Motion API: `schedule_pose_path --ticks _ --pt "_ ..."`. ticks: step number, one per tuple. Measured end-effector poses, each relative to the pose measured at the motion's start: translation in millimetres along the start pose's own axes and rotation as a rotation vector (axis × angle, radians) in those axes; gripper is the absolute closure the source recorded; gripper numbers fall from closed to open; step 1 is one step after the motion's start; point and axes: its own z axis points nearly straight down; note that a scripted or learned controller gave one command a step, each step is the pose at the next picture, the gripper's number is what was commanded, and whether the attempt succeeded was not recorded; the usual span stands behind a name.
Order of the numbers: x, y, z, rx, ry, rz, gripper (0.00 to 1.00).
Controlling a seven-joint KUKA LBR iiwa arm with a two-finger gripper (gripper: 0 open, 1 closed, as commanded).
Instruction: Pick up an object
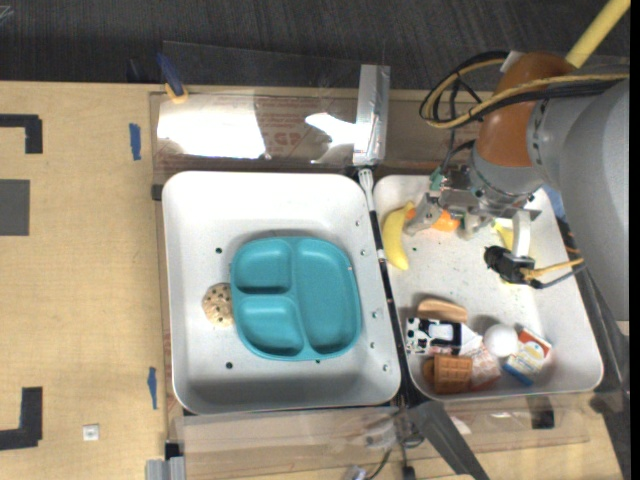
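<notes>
1. The gripper [456, 206] hangs low over the far end of the right bin [570, 298], wrist pointed down, which looks like the stance for a grasp. Its own body hides its tips, so I cannot tell whether it is spread or pressed together, and nothing can be seen held.
2. Right at the gripper, touching or nearly so, is a small orange piece [445, 222]. It is probably the object being tried for.
3. Just beside the gripper, on the side away from the arm, a banana [395, 238] lies along the bin wall, a second candidate. The wall would crowd a grasp there.
4. Near its other side lies a small yellow piece [506, 234].
5. Well apart, toward the bin's near end, are a black-and-white carton [430, 336], a white ball [500, 341] and a waffle [450, 370], heaped together and harder to single out.
6. Farthest, in the left bin [190, 218], a teal divided plate [297, 296] has a cookie [217, 305] touching its edge.
</notes>
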Motion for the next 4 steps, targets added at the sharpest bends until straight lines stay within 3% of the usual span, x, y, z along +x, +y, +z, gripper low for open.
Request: schedule_pose_path --ticks 1,2,3,4 --pt "-0.4 -0.9 -6.5 0.005 -0.002 0.000 1.00" --pt "-0.2 -0.8 -6.5 0.005 -0.002 0.000 0.00" --pt "-0.5 -1.1 -13.4 0.009 -0.003 -0.001 1.00" --pt "-0.2 -0.9 -13.3 0.009 -0.003 -0.001 0.00"
